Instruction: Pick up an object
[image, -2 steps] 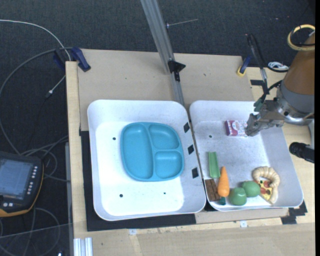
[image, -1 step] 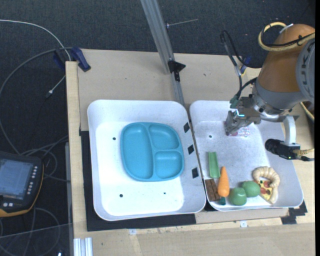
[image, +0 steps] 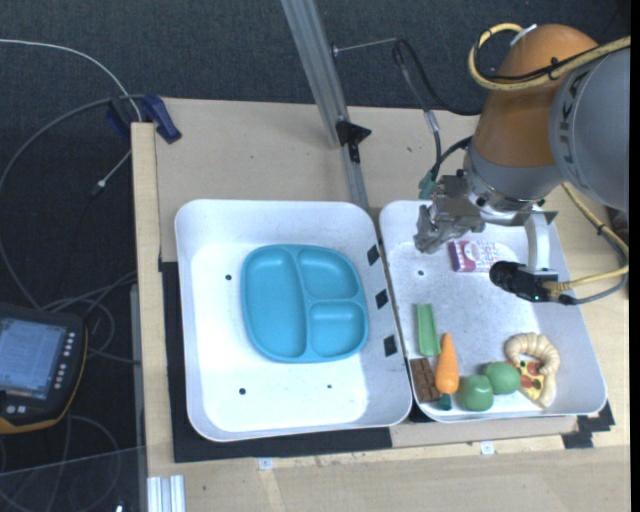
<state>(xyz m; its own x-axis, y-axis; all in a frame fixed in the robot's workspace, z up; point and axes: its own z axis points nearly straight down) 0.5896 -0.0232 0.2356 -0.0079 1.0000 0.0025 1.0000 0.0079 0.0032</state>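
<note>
My gripper (image: 431, 236) hangs over the far left part of the right bin (image: 470, 300), just left of a small purple and white carton (image: 473, 254). Nothing shows in its grasp. Along the bin's near edge lie a green stick (image: 427, 328), an orange carrot (image: 447, 364), a brown block (image: 424, 379), two green rounded pieces (image: 478, 393) and a pale pretzel-like toy (image: 532, 362).
The left bin (image: 210, 300) holds a blue divided plate (image: 303, 302). A slanted metal pole (image: 325, 70) rises behind the bins. A black cable end (image: 520, 279) of the arm hangs over the right bin. A handheld pendant (image: 35, 360) lies off the bench at left.
</note>
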